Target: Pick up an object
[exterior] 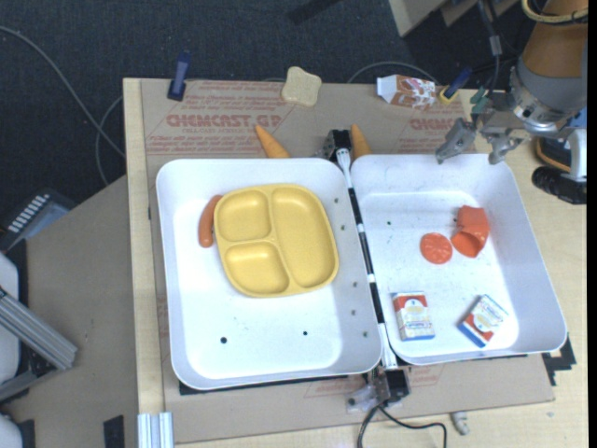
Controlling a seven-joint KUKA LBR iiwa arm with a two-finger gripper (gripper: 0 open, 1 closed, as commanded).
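My gripper (478,145) hangs over the back edge of the right bin (522,250), its two grey fingers spread apart and nothing between them. Lower in that bin lie an orange cup (471,231) on its side, a flat red-orange disc (436,247), a small red-and-white box (413,315) and a blue-edged box (483,319). The left bin (187,325) holds a yellow divided plate (275,239) with a sausage (206,220) at its left side.
Outside the bins on the cardboard bench top lie a slice of toast (301,85), two carrot pieces (271,142) (359,141), a blue clip (178,75) and a crumpled wrapper (408,90). Cables and the arm's orange band (558,21) fill the top right corner.
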